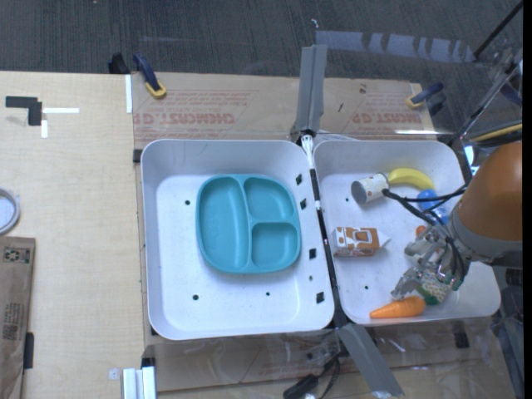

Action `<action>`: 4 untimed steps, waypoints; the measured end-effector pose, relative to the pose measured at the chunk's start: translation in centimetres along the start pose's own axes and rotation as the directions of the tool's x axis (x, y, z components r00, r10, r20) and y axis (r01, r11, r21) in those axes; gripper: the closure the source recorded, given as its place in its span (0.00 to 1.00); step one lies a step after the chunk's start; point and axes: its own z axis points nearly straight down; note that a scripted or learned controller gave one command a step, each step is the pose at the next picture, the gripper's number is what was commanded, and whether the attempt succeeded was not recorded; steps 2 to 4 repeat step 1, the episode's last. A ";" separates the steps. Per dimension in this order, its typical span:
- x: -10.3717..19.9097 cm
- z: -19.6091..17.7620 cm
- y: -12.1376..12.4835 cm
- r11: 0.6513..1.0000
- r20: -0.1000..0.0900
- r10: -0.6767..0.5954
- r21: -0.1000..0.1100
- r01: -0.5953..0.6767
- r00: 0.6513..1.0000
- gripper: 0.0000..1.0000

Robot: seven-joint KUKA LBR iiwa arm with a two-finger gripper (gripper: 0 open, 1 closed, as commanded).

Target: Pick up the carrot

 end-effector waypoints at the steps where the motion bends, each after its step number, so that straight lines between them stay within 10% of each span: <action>1: 3.1 0.1 4.6 1.000 -0.006 -0.012 0.001 0.012 1.000 0.00; 4: 3.1 0.1 4.6 1.000 -0.006 -0.012 0.001 0.012 1.000 0.00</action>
